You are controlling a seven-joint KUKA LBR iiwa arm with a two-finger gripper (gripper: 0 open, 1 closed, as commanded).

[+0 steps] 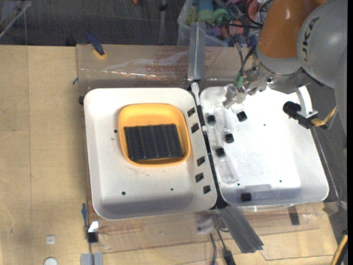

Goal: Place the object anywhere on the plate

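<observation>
Two white bins, side by side.
One yellow plate holding one dark ridged block; gripper state unclear.

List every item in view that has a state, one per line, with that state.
yellow plate: sits flat in the left bin, carrying the dark ridged block.
dark ridged block: lies flat on the plate, already resting there.
left bin: holds the plate.
right bin: the gripper hangs over its back left corner.
gripper: above the right bin; fingers too blurred to judge.
</observation>
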